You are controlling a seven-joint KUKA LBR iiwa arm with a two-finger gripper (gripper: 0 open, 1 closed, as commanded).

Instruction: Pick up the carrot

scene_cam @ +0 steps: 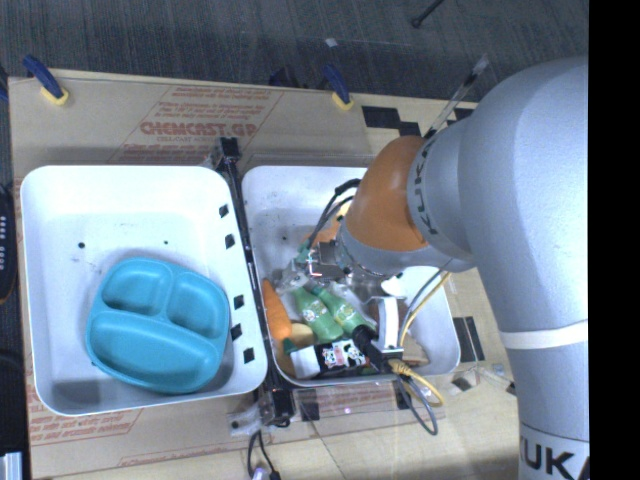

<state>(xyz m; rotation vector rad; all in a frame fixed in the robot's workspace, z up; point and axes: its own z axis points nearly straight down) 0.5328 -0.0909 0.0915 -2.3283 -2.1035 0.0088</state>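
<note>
Orange carrot [275, 310] lying along right bin's left wall.

Crowded across the right bin [275, 193]: covered from 12 through 3 to 5 o'clock by the arm [450, 198], with the gripper [325, 268] hanging near the centre. Hemmed in at 7 to 8 o'clock, where the carrot [276, 313] lies along the wall, just beside the green things [330, 313] and near a black-and-white thing [335, 356] at 6. Open only at 10 to 12 o'clock, on bare white floor. Roomier in the left bin [40, 183]: bare from 9 through 12 to 3 o'clock, taken up at 5 to 8 by the blue divided plate [160, 323].
</note>
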